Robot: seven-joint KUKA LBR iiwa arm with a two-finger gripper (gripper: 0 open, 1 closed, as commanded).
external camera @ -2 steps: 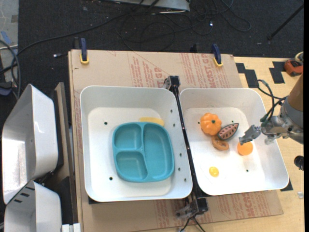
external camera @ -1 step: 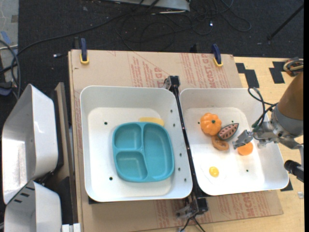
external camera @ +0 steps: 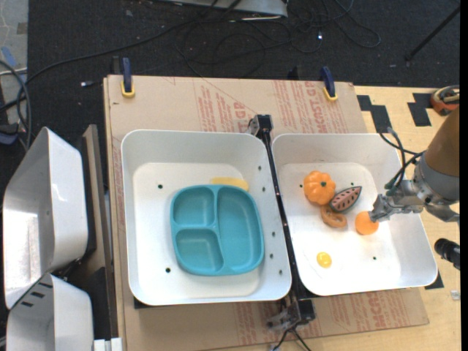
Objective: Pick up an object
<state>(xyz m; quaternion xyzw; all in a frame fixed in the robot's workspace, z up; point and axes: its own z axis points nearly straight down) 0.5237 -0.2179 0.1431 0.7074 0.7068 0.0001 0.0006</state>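
Desk: a flat brown cardboard-covered desk (external camera: 219, 97) with red printing carried both bins; two blue-and-yellow clamps (external camera: 127, 77) gripped its far edge.
Left bin: a shallow white plastic bin with rounded corners (external camera: 139, 218) lay on the desk's left half, touching its neighbour along a dark centre seam.
Right bin: a matching shallow white plastic bin (external camera: 409, 265) lay on the right half.
Arm: the grey robot arm with an orange band (external camera: 444, 152) entered from the right, over the right bin's right rim.
Tray: a teal plastic tray with three compartments (external camera: 216, 229) rested in the middle of the left bin.
Yellow piece: a pale yellow flat item (external camera: 229, 183) lay just behind the tray, partly hidden by it.
Pumpkin: a small orange toy pumpkin (external camera: 319, 186) sat in the right bin, left of centre.
Leaf-like item: a dark, ribbed oval object (external camera: 345, 198) lay just beside the pumpkin.
Brown item: a small round brown piece (external camera: 335, 219) touched the oval object's near end.
Orange ball: a small round orange ball (external camera: 365, 224) sat in the right bin, right of the brown piece.
Jaws: the metal two-finger gripper (external camera: 382, 210) hung directly at the orange ball; whether the jaws were spread or pinching could not be told.
Yellow disc: a tiny yellow round object (external camera: 324, 259) lay alone toward the right bin's near side.
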